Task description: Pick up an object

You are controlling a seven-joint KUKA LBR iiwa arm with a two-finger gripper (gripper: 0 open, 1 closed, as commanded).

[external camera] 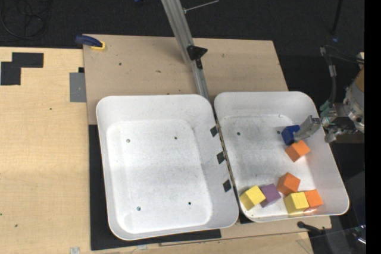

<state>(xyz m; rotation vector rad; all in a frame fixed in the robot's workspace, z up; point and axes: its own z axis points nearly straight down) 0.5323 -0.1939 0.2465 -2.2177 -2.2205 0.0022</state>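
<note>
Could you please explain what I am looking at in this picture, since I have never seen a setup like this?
This is one camera fixed above a workbench, looking down at a slant. On the bench sit two shallow white bins side by side: the left bin and the right bin. A robot arm reaches in from the right edge of the picture; its gripper sits at the right bin's right side, next to a blue block. Whether the block is actually gripped cannot be told from here. Just below lies an orange block. Near the bin's front edge is a cluster: a yellow block, a purple block, another orange block, and a yellow and orange pair. The slanted metal rail behind the bins is part of the rig.
</note>
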